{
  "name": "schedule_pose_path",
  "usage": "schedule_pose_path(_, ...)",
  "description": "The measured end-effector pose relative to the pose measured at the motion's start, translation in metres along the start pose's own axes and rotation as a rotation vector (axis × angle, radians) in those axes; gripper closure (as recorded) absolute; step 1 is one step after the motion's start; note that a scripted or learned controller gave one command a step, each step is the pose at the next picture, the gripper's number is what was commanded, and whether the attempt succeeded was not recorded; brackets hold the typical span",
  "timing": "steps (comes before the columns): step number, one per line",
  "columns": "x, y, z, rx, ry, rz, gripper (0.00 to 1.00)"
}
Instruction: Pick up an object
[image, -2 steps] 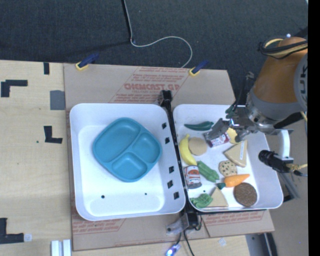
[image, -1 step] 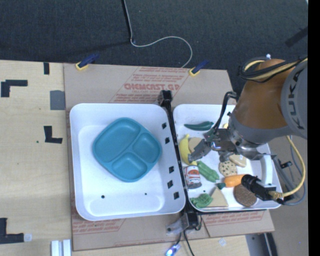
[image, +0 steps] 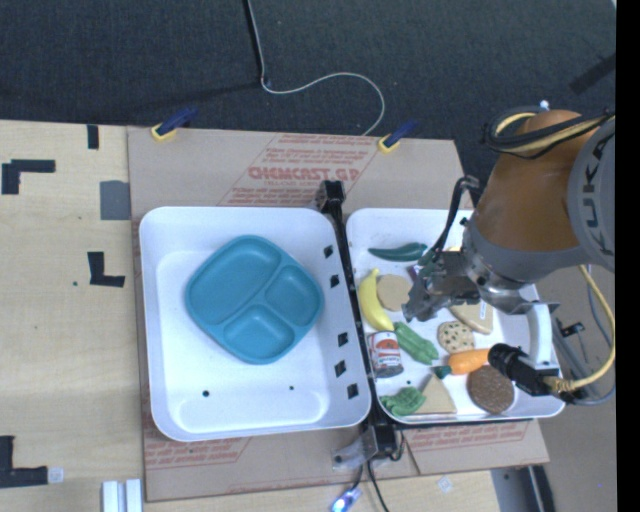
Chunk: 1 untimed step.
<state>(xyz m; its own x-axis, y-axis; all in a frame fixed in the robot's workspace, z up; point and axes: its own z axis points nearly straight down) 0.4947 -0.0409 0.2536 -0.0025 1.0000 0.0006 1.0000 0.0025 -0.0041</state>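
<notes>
Banana: a yellow banana (image: 374, 302) lies along the left wall of the right bin (image: 455, 216), its long axis running roughly from the far edge toward the near edge, slightly curved.
Gripper: the gripper (image: 428, 297) hangs over the middle of the right bin, just right of the banana; whether its fingers are apart or together I cannot tell (they are dark and blurred), and nothing shows between them.
Nearest pieces: a tan round piece (image: 393, 291) sits between banana and gripper; a green pod (image: 415, 342) lies just nearward.
Relation: the banana lies leftward of the gripper, so a short sideways shift with fingers set across its length seems needed.
Left bin: a blue divided plate (image: 254, 298) rests in the left bin (image: 160, 300).
</notes>
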Motion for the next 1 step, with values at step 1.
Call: schedule_pose_path(1,0.0661,-0.0107,-0.1307,-0.017,0.003,-0.008,1.00)
